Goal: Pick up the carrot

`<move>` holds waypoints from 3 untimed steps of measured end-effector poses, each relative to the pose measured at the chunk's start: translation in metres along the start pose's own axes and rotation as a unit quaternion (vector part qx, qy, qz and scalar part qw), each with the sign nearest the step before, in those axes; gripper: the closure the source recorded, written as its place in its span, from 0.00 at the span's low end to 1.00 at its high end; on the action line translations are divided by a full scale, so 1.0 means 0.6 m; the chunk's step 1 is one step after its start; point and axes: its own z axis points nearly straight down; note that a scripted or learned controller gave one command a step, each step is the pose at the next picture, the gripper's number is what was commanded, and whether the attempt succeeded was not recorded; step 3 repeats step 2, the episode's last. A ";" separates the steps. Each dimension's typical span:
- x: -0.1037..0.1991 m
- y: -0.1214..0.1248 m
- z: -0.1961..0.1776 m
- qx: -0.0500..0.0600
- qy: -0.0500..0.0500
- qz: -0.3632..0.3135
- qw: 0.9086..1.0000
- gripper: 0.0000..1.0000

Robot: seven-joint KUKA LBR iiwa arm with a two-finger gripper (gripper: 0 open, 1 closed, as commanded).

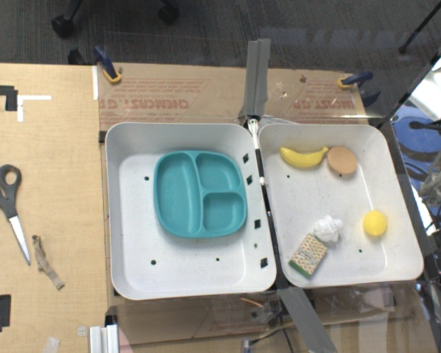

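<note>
Counter (43,138) is tan board, two white bins side by side. Carrot: can't tell where it is from this view. My gripper's state: can't tell either. Right bin (316,197) holds a banana (303,157) at the far side, a round brown item (342,161) touching its right end, a yellow ball (375,223) to the right, a white crumpled wad (327,229) mid-bin, and a green-edged packet (308,256) just near of the wad. Left bin (132,256) holds a teal divided tray (176,193). Scissors (12,215) lie far left on the counter.
</note>
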 end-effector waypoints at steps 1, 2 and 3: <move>-0.087 0.002 0.026 -0.001 0.001 0.044 0.999 1.00; -0.161 0.004 0.259 -0.001 0.002 0.094 0.996 1.00; -0.161 0.004 0.259 -0.001 0.002 0.094 0.996 1.00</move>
